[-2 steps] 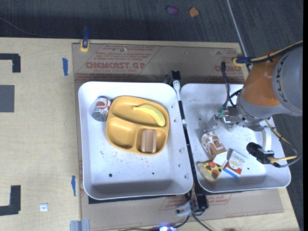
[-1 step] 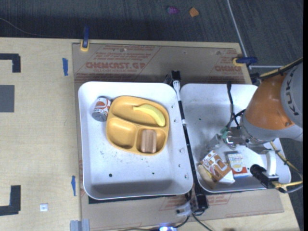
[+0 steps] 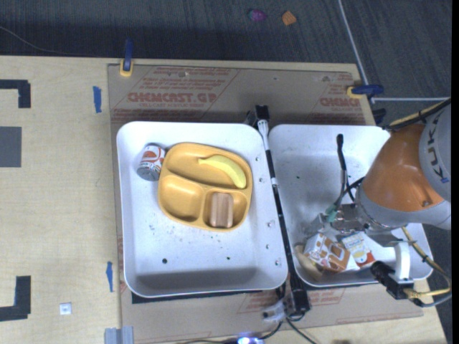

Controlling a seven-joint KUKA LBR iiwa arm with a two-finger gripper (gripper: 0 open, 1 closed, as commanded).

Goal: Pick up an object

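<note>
The snack packet [image 3: 331, 251], a crinkled wrapper printed in white, orange and red, lies in the lower right of the frame, on the floor of the right bin [image 3: 305, 156] near that bin's lower edge. The gripper [image 3: 343, 218] sits directly above and slightly right of the packet, at the end of the grey arm [image 3: 405, 185] that enters from the right edge of the frame; whether the claw is open or closed cannot be determined, because the wrist body and cabling cover it. The orange band of the arm occupies the right centre of the frame, above the lower right portion of the right bin. A thin black cable [image 3: 341, 160] runs upward from the gripper area across the bin floor. The left bin [image 3: 193, 271] adjoins the right bin along a central seam in the middle of the frame. A yellow divided tray [image 3: 179, 192] rests in the upper half of the left bin. A banana [image 3: 226, 168] lies in the tray's upper right compartment, and a brown block [image 3: 220, 209] stands in its lower right compartment. A crushed can [image 3: 150, 161] lies just beside the tray's upper left edge, touching or nearly touching it. Both bins rest on a cardboard sheet [image 3: 186, 92] on the bench.
</note>
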